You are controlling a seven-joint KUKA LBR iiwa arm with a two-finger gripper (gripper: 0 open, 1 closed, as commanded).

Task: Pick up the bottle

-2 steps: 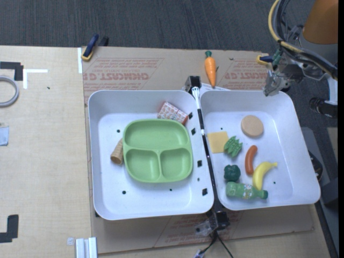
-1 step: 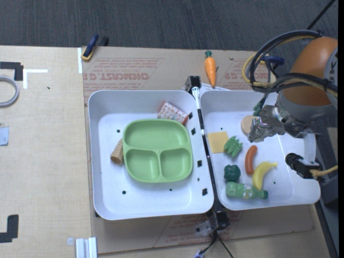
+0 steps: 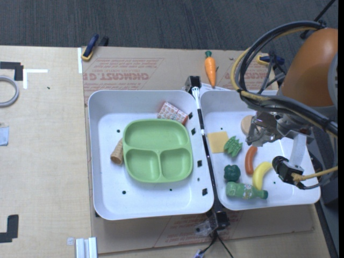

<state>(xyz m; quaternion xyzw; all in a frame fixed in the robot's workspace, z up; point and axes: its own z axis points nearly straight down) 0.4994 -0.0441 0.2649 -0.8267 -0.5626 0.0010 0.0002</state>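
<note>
So the bottle (image 3: pixel 246 191) is lying on its side near the front edge of the right bin (image 3: pixel 306 198), green cap end pointing away from the divider, clear-ish body with a green label or contents. Everything below is placed relative to that bottle. A dark green broccoli-looking piece (image 3: pixel 231 172) sits just behind it, practically touching, and a banana (image 3: pixel 260 174) leans in just behind its cap end, with a red-orange sausage or pepper thing (image 3: pixel 250 160) a bit further back. The end effector (image 3: pixel 262 133) hangs well behind the bottle, over the back half of that bin, and honestly I cannot tell whether it's released or clenched from this angle; nothing visible between its tips anyway. My guess on handling: small plastic bottle, light, fairly stiff but smooth and round, so it'll probably roll or squirt out if pinched off-centre. I'd take it across the middle of the body, squeezing on the long sides, not the tapered cap end. The catch is the crowding, since the broccoli and banana leave little room on the back side, so a tip could land on them instead.
</note>
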